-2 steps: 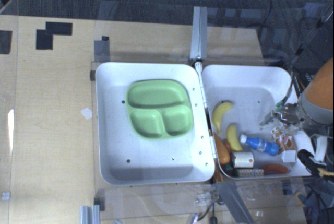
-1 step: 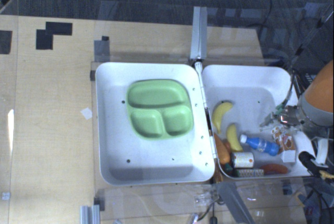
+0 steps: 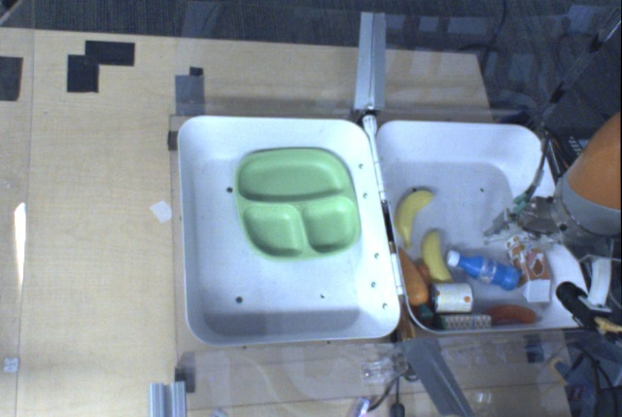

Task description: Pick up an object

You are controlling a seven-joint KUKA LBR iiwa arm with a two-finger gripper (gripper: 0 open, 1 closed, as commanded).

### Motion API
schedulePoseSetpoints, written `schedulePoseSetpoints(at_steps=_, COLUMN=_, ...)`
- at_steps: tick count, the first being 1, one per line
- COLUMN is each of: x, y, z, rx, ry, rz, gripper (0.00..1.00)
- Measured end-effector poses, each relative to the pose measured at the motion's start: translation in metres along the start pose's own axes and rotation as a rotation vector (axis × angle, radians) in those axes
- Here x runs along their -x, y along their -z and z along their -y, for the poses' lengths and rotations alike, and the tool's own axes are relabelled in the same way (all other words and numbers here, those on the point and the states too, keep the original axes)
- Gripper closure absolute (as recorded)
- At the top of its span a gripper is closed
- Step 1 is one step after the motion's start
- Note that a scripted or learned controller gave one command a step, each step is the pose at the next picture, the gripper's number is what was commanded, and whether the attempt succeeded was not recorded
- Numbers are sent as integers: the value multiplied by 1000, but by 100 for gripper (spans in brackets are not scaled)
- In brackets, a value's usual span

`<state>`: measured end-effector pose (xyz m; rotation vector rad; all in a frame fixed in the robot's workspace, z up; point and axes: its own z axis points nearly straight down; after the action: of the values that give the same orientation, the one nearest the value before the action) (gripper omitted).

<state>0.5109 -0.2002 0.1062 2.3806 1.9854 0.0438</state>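
The right bin [image 3: 457, 153] holds a pile along its near side. In it are two yellow bananas [image 3: 412, 213] [image 3: 434, 256], a blue bottle [image 3: 486, 269] lying on its side, an orange object [image 3: 415, 284], a small can [image 3: 454, 297], a red oblong item [image 3: 507, 314], a brown packet [image 3: 532, 260] and a white block [image 3: 537, 290]. My gripper [image 3: 512, 217] hangs low at the bin's right side, just above the brown packet and the bottle's far end. The grey wrist and orange band [image 3: 598, 167] rise behind it. Nothing is visibly lifted.
The left bin [image 3: 209, 240] carries a green divided tray [image 3: 296, 201] in its middle. A metal post [image 3: 366, 65] stands behind the wall shared by the bins. Cables run along the arm at the right edge [image 3: 583, 308].
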Motion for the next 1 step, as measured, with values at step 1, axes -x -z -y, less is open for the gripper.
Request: schedulePoseSetpoints(at_steps=1, x=2, y=15, z=-5, rx=11, ry=3, rz=7, gripper=100)
